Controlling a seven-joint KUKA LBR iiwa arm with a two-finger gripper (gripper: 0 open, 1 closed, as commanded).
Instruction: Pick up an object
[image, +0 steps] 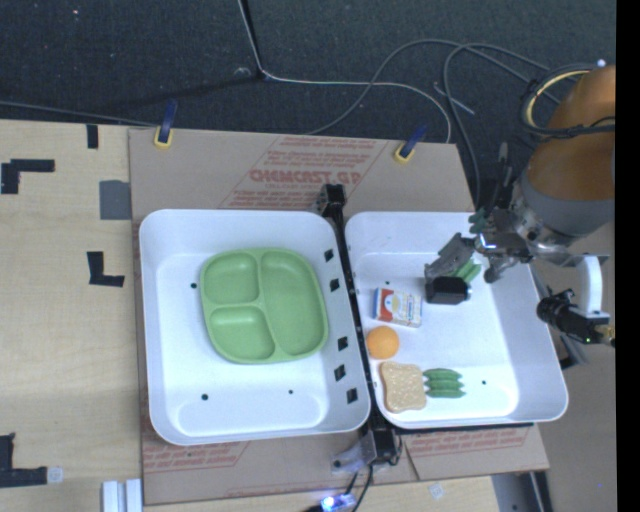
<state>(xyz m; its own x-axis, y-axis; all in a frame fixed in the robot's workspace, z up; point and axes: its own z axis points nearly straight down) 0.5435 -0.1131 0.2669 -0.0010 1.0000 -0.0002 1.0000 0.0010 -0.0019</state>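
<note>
Looks like nothing's picked yet: carton (397, 306), orange (382, 342), toast (402, 386) and green pod (443, 381) all sit in the right bin (500, 350). Claw (452, 266) hangs just above the carton; can't tell if it's wide or narrow.

Green divided plate (264, 304) in left bin (165, 235), cardboard sheet (300, 170) beneath, yellow clamp (163, 135) at its corner

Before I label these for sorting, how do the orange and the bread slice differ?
The orange is round and bright orange; the bread slice is flat, squarish and tan. The orange looks smaller than the bread slice. Both lie in the right bin, near its left wall.
</note>
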